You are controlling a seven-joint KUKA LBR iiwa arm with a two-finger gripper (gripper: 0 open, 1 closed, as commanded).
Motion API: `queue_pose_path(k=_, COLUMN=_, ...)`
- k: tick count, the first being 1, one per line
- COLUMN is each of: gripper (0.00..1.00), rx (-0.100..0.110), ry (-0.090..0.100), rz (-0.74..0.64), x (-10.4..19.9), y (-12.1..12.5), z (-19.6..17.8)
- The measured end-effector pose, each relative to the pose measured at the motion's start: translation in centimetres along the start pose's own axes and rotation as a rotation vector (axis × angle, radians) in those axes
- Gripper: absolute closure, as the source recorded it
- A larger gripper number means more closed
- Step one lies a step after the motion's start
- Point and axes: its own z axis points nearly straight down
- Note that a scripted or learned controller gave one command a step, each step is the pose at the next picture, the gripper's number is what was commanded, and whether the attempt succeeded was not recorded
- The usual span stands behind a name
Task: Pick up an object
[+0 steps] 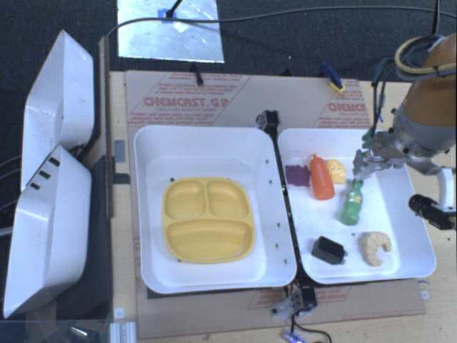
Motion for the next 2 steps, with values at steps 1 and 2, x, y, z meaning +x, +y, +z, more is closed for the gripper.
queue_pose_path(k=1, gripper=1.0, rx=0.0, ry=0.0, rz=-0.001, x=4.8, y=0.9, z=-0.5)
queue_pose_path(k=2, gripper=1.0, rx=0.001, ry=0.0, rz=0.0, x=9.8, y=2.3, z=1.1)
